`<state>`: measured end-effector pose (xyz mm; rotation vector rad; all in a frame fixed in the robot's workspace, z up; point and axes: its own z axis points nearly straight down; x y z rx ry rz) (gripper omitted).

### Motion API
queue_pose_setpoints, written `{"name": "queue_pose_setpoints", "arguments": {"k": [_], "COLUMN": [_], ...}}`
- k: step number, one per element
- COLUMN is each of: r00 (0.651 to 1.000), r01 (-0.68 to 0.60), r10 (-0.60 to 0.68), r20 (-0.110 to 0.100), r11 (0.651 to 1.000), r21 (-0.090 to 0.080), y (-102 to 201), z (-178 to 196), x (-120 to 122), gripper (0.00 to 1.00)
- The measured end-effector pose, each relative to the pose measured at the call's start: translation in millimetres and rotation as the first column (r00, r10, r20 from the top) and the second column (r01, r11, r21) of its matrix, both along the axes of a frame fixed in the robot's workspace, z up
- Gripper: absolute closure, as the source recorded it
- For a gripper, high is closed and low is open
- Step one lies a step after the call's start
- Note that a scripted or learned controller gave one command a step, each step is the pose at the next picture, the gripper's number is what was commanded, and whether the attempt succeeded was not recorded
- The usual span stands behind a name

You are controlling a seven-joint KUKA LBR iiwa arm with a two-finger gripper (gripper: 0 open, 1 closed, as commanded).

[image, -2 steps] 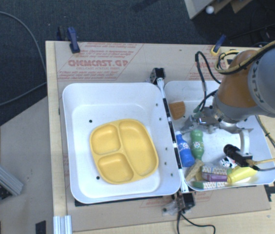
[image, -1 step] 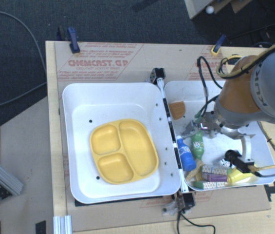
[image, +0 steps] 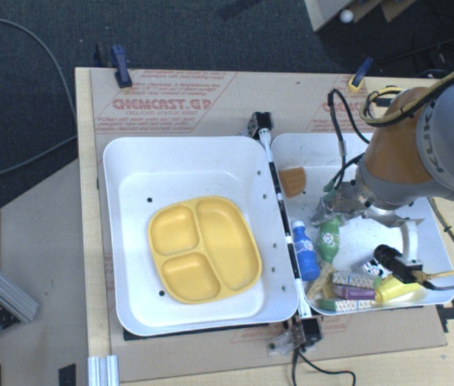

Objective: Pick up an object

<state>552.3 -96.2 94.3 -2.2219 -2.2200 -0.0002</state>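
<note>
1. The right bin (image: 316,141) is crowded along its 6 o'clock wall and its 9 o'clock wall. Bare floor lies at its middle and toward 12 o'clock.
2. The left bin (image: 122,215) holds a yellow tray (image: 204,249), set toward 5 o'clock. White floor shows all round the tray, widest at 12 o'clock.
3. The two bins touch along their shared rims.
4. The things to pick all lie in the right bin.
   - A brown block (image: 292,181) lies at 10 o'clock, against the wall.
   - A blue bottle (image: 304,254) lies along the 9 o'clock wall.
   - A green bottle (image: 329,241) lies just beside the blue one, on its 3 o'clock side.
   - A striped box (image: 353,288) and a yellow item (image: 399,293) lie along the 6 o'clock wall.
5. The gripper (image: 333,206) hangs just at the green bottle's 12 o'clock. I cannot tell whether it is released or clenched, nor whether it touches the bottle.
6. The arm (image: 403,147) covers the bin's 2 o'clock corner and part of its 3 o'clock wall.
7. A small speckled thing beside the box is too small to make out.
8. The bench (image: 170,99) is topped with brown card bearing red print, with a blue clamp (image: 119,64) at its 11 o'clock corner.
9. Dark carpet (image: 34,22) lies beyond, with a grey cable (image: 54,55) looping across it.
</note>
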Motion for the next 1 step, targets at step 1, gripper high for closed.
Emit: {"name": "queue_pose_setpoints", "arguments": {"k": [1], "r00": [1.000], "r01": [-0.002], "r10": [0.002], "r20": [0.002], "r11": [1.000], "r21": [-0.001], "y": [52.9], "z": [90.7], "x": [28.8], "gripper": [1.00]}}
